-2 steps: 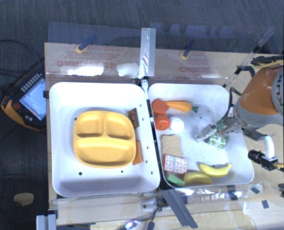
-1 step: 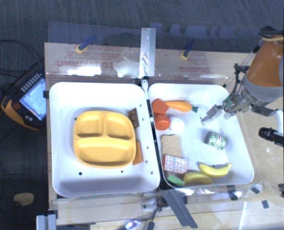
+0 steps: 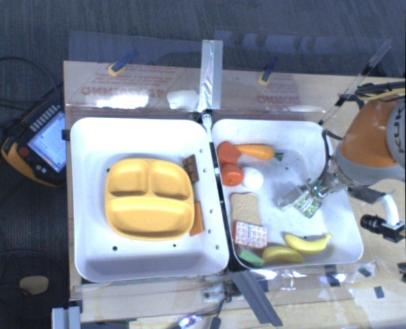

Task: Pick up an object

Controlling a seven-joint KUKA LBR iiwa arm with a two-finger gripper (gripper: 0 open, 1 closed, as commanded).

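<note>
A bench seen from above holds two shallow white bins side by side. The left bin (image 3: 79, 184) contains a yellow divided plate (image 3: 149, 199) lying flat in its middle. A small brown block (image 3: 190, 168) and an orange strip (image 3: 197, 219) sit against the plate's right edge, close to the wall between the bins.

The right bin (image 3: 343, 214) holds a scatter of toy food. Along its left side, from back to front, lie a red-orange piece (image 3: 227, 152), a carrot (image 3: 255, 152) pointing right, a small orange cylinder (image 3: 232, 177), a white egg (image 3: 253, 179) touching that cylinder, a slice of bread (image 3: 245, 210) and a red-and-white patterned packet (image 3: 250, 235). At the front of the bin rest a green piece (image 3: 252, 257) and two bananas: one (image 3: 281, 254) near the front wall, the other (image 3: 307, 242) just to its right and slightly behind.

The grey arm with its orange band (image 3: 367, 142) reaches in from the right. Its gripper (image 3: 300, 199) is lowered into the right bin, over bare white floor at the centre, behind the bananas and well to the right of the bread. The fingers are too small and blurred to judge; whether they are spread or closed cannot be told, and nothing is visibly caught between them.

To the left of the bench, on the dark floor, lies a handheld control pad (image 3: 42, 142) with a lit screen and cables.
</note>
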